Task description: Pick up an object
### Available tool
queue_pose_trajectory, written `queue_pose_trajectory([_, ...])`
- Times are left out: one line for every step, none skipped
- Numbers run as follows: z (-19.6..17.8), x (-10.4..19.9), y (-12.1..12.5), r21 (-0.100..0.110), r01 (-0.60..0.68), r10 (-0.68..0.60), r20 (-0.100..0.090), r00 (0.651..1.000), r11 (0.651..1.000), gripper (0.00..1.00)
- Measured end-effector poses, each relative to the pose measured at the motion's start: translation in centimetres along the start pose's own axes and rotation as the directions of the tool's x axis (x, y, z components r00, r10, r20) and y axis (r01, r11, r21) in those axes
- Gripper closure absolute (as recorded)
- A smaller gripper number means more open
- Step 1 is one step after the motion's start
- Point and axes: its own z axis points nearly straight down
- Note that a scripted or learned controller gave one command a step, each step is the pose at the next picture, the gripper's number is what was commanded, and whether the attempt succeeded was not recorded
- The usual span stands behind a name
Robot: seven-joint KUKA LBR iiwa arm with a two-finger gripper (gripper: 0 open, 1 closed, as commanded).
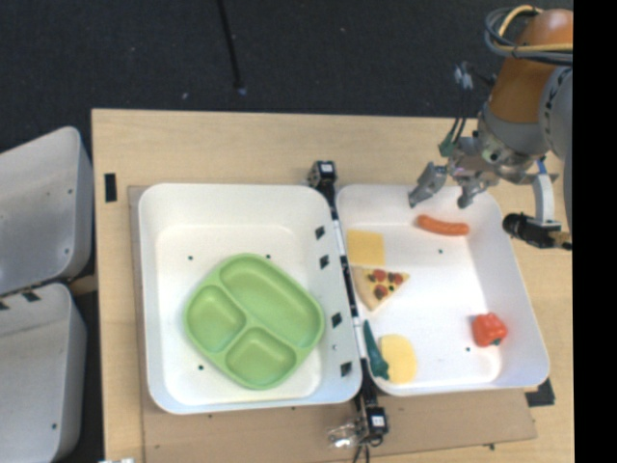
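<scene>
**Arm waits over the toy food bin**

A light brown wooden bench (241, 148) sits on a dark, speckled floor (145, 37). A thin black cable (228, 32) runs across that floor. 2 pale grey chair-like shapes (39, 210) stand at the left edge. No brand, label or writing can be read anywhere.

2 shallow white bins lie side by side on the bench. Small black clips (322, 173) join them along the middle. The left bin (164, 210) holds 1 green plate (254, 320) with 3 sections. The plate lies flat near the middle of that bin.

The right bin (501, 287) holds the toy food. An orange sausage (442, 226) lies near the back wall. A yellow cheese square (365, 248) sits by the left wall, and a pizza slice (382, 285) lies just in front of it. A yellow lumpy piece (398, 357) rests in the front left corner, touching a thin green thing (374, 355). A red toy (489, 329) sits near the right wall, well apart from the others.

The grey and orange arm (525, 75) reaches in from the right. Its gripper (445, 189) hangs over the back edge of the right bin, just above the sausage. Its 2 fingers (422, 187) are spread wide apart and hold nothing.
</scene>
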Motion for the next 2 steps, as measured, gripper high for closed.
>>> queue_pose_trajectory([-1.0,0.0,0.3,-0.015,0.003,-0.003,0.002,1.000,1.000,0.00])
queue_pose_trajectory([4.6,0.8,0.3,-0.010,0.005,-0.005,0.003,1.000,1.000,0.00])
